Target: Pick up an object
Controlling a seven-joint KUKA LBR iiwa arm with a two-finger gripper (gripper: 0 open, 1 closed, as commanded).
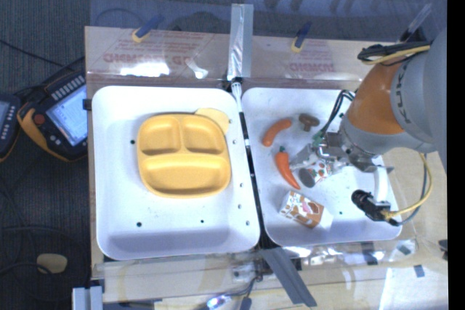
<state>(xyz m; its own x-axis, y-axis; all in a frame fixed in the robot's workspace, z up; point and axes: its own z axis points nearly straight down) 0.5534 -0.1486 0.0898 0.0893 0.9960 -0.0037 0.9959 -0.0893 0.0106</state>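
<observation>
The table (pixel 102 47) is carrying two shallow white bins side by side, and the grey arm (pixel 407 98) with its orange band is reaching in from the right over the right bin (pixel 341 225). The left bin (pixel 120 221) is holding a yellow divided tray (pixel 184 156), the biggest loose thing here. In the right bin, a small printed packet (pixel 301 210) is lying near the front, an orange carrot (pixel 286 167) is lying just left of the hand, an orange sausage-shaped piece (pixel 276 131) is sitting behind it, and a small brown lump (pixel 308 120) is resting near the back. The hand (pixel 317 163) is hanging low among these, just beside the carrot, over something small and mixed in colour that is too blurred to name; whether it is apart or together I cannot tell. The carrot is looking like the nearest candidate: probably light, stiff and somewhat smooth, so it is likely asking for a grip across its thicker upper half, where it is less apt to slip out than at the tapered tip.
</observation>
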